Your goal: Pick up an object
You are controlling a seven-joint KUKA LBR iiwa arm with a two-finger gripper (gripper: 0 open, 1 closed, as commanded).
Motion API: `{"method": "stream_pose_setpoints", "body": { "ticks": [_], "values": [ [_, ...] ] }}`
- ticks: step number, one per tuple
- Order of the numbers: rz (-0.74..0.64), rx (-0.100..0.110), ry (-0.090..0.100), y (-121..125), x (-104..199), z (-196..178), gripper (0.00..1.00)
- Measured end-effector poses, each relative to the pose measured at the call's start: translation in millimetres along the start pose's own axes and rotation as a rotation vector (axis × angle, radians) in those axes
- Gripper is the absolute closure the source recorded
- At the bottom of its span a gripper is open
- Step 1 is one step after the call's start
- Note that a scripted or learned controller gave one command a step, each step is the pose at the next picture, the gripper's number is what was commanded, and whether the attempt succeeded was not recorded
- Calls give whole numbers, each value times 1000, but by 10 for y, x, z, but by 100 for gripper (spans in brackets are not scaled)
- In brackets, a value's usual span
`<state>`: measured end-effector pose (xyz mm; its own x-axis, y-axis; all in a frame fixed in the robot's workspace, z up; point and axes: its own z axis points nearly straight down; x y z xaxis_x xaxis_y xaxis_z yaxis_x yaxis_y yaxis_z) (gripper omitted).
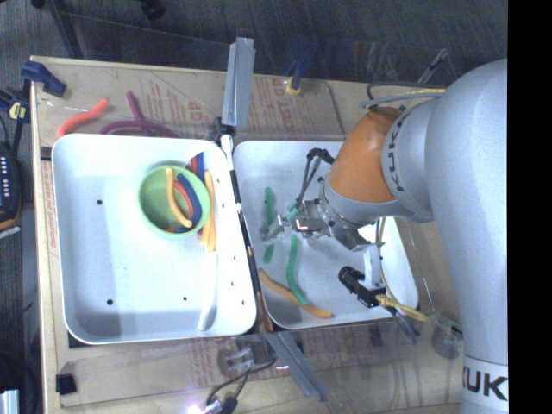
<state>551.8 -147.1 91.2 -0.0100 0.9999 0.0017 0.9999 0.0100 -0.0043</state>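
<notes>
My gripper (pixel 286 225) hangs low over the left half of the right bin (pixel 341 153). Several thin green pieces lie around it. One green strip (pixel 269 203) is just above it. A small green bit (pixel 268 253) lies below and to its left. A longer curved green strip (pixel 295 276) runs down toward the bin's front. An orange stick (pixel 297 300) lies along the front of the bin, under that strip's lower end. The gripper's body hides what is directly beneath it.
The left bin (pixel 103 266) holds a green bowl (pixel 174 199) with yellow, orange, red and blue sticks in and beside it. The divider (pixel 241 231) between the bins is close to the gripper's left. Red and purple cables (pixel 129 123) lie behind the left bin.
</notes>
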Motion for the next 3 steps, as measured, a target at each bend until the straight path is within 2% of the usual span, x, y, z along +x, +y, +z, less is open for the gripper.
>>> {"method": "stream_pose_setpoints", "body": {
  "ticks": [1,2,3],
  "values": [
    [-10,2,4,16,21,-116,100],
    [-318,-4,-3,455,621,-1678,100],
    [249,-2,-1,882,780,-1256,100]
  ]
}}
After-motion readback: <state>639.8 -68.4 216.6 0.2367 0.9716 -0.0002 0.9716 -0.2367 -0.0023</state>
